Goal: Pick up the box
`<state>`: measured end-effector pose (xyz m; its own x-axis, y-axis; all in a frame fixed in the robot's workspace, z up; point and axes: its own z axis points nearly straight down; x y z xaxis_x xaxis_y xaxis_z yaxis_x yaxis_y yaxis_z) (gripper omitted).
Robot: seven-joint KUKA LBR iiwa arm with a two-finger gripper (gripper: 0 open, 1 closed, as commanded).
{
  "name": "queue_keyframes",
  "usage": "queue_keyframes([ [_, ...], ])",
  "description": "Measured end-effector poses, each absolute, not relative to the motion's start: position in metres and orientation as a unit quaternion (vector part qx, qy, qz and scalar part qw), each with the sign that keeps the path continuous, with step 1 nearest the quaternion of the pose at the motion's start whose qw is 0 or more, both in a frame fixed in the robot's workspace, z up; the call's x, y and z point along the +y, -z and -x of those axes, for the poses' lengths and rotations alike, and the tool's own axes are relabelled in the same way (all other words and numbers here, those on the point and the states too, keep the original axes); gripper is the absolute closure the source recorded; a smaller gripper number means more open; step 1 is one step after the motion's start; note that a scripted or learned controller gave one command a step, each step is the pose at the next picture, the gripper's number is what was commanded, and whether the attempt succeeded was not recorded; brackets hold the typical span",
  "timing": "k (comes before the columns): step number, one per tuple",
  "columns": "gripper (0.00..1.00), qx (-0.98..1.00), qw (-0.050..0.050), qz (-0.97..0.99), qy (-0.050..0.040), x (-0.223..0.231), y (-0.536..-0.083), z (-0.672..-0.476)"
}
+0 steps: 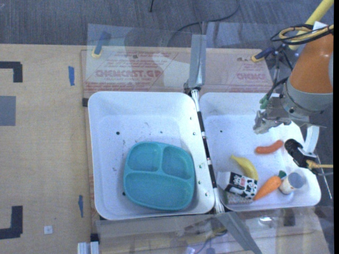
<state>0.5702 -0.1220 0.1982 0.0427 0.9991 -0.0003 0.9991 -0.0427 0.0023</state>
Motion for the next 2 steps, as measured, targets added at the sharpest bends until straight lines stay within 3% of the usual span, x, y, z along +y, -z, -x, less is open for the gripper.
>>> queue_keyframes([
  [1, 1.0, 0.562, 0.001, -0.827, 0.0001, -0.15, -0.351, -0.569],
  [2, 1.0, 0.583, 0.001, -0.813, -0.0001, -0.191, -0.436, -0.622],
])
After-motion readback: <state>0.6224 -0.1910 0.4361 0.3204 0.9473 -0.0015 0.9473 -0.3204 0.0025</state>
